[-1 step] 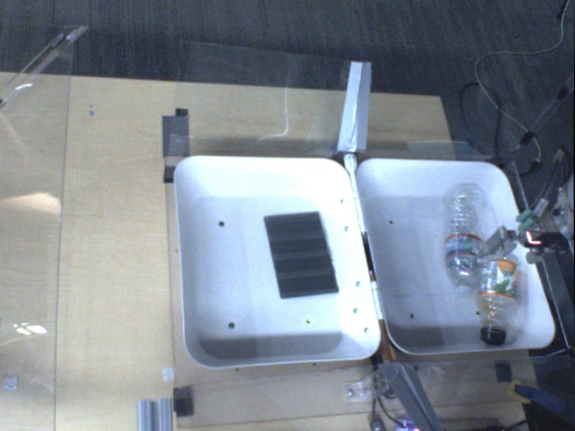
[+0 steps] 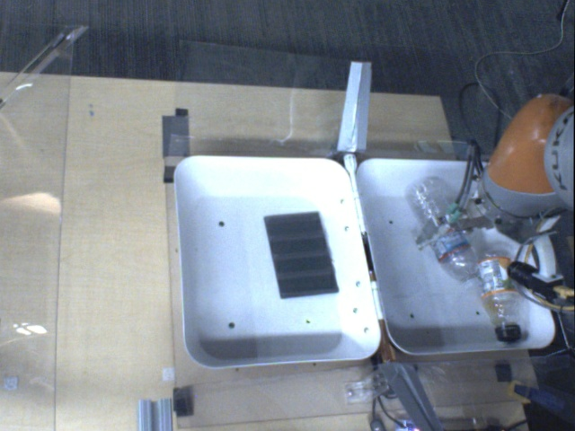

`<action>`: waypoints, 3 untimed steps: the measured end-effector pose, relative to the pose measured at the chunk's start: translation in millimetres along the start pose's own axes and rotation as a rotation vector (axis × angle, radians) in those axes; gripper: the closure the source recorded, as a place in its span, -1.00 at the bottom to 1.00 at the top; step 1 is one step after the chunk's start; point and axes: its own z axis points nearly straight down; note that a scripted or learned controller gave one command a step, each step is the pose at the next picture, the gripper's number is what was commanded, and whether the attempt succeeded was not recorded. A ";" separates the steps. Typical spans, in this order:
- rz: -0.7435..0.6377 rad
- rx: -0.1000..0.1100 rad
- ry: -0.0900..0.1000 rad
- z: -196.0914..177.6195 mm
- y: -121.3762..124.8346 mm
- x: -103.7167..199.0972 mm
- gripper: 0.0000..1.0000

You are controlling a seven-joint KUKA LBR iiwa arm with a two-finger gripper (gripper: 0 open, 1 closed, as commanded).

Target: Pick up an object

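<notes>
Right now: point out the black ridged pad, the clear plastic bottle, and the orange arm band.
black ridged pad (image 2: pixel 301 254), camera view, middle ridge of the pad
clear plastic bottle (image 2: pixel 494 285), camera view, on its body
orange arm band (image 2: pixel 526 155), camera view, centre of the band

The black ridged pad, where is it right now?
The black ridged pad lies flat near the middle of the left bin, apart from the clear plastic bottles in the right bin.
</notes>
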 end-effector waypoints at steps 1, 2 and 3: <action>-0.023 -0.003 -0.001 6.6 17.2 1.9 -1.00; -0.025 -0.011 -0.002 -6.1 20.2 2.6 1.00; 0.008 -0.002 0.001 -95.5 78.7 91.6 1.00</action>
